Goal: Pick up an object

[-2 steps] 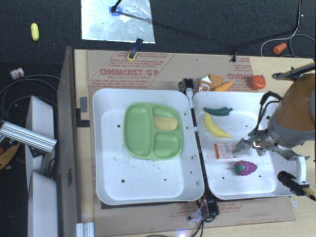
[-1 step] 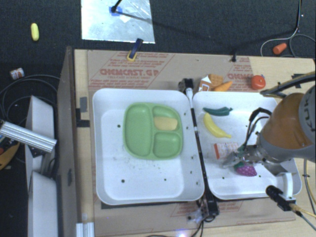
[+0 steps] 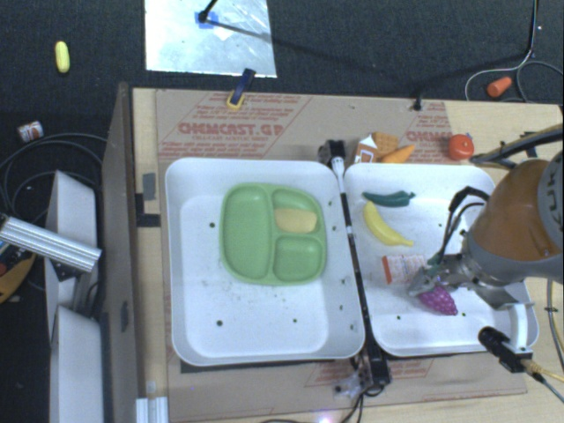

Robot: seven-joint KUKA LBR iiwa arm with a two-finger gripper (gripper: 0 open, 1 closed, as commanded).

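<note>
The table (image 3: pixel 264 117) carried two white bins side by side. The left bin (image 3: pixel 198 324) held a green divided plate (image 3: pixel 271 233) with a yellow piece (image 3: pixel 295 220) in its upper right compartment. The arm (image 3: pixel 520 227) reached low into the right bin (image 3: pixel 397 333), likely going for the purple grape bunch (image 3: pixel 439 301). The gripper (image 3: pixel 429 280) sat just above and touching it; how far the fingers stood apart could not be told. A banana (image 3: pixel 385 226) and green pepper (image 3: pixel 389 198) lay beyond.

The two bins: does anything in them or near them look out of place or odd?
Mostly tidy. A carrot, a tomato and a small carton lie on the bench behind the right bin, outside it. The green tray sits flat in the left bin.
</note>
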